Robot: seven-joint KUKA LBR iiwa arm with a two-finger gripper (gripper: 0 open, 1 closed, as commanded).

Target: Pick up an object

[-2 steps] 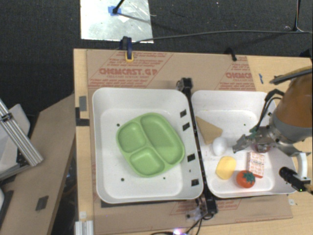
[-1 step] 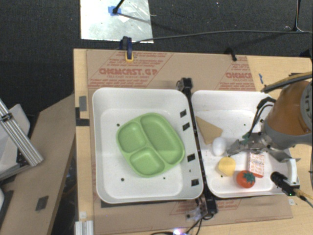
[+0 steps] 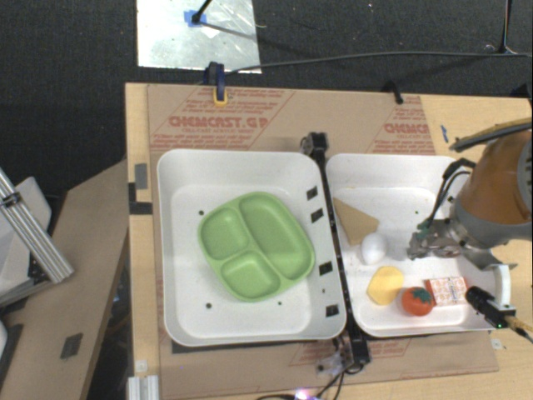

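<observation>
1. We're seeing the jaws (image 3: pixel 426 245) hanging over the right bin (image 3: pixel 391 169); can't tell whether they're open or closed.
2. White ball (image 3: pixel 372 246) is sitting just left of the jaws, yellow block (image 3: pixel 384 285) below-left, tomato (image 3: pixel 418 300) and red-and-white packet (image 3: pixel 448 290) directly below them.
3. Green divided plate (image 3: pixel 256 245) is lying well left, in the left bin (image 3: pixel 241 169).

Dark carpeted floor (image 3: pixel 67 73) from nine through twelve o'clock. Shiny foil-like sheet (image 3: pixel 198 22) at twelve, blue tape on it. Black cable (image 3: pixel 375 55) trailing toward two. Tan bench (image 3: pixel 283 107) at centre, covered in lettered brown cardboard. Aluminium rail (image 3: pixel 29 232) at nine o'clock.
</observation>
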